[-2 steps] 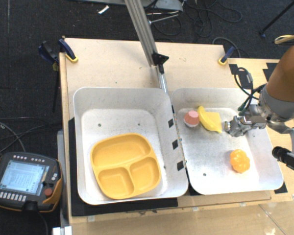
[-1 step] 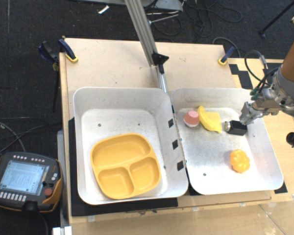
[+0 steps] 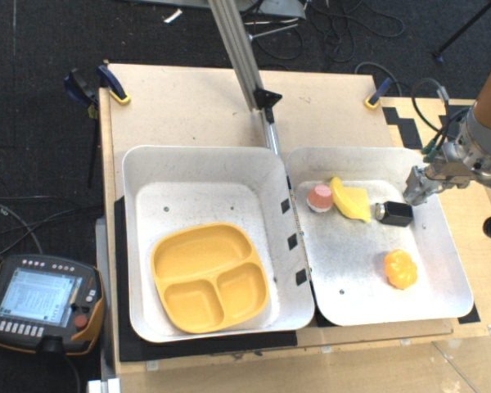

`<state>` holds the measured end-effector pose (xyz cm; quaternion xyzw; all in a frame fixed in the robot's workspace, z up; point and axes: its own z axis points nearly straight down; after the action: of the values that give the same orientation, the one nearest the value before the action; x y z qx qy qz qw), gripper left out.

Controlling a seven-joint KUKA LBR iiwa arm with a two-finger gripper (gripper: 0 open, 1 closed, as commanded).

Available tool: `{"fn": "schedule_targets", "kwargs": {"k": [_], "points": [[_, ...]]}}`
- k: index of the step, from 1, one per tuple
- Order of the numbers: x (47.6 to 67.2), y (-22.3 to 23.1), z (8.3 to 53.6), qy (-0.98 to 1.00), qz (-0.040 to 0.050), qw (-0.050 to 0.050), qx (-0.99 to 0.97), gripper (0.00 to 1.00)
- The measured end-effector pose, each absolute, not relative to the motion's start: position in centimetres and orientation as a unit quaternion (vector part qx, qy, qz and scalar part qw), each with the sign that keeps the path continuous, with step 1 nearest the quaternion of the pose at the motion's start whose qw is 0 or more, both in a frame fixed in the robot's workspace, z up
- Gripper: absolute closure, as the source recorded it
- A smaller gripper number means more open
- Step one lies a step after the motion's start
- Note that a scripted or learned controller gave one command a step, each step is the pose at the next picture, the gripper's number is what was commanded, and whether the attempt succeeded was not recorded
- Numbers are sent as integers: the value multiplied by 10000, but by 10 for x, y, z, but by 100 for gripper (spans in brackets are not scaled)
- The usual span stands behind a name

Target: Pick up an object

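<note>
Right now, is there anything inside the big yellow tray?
The yellow tray sits in the left bin, and its three compartments look bare. What lies under the tray is covered, so that can't be seen.

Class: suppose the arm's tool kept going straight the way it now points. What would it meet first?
Most likely the black object: the tool points down-left toward it from just right of it. Height above the right bin is unclear.
</note>
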<state>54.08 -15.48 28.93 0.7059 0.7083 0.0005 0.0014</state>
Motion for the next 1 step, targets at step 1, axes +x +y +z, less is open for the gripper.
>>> {"fn": "schedule_targets", "kwargs": {"k": [1], "points": [[549,-113,278,7096,0,-4,7046,100]]}}
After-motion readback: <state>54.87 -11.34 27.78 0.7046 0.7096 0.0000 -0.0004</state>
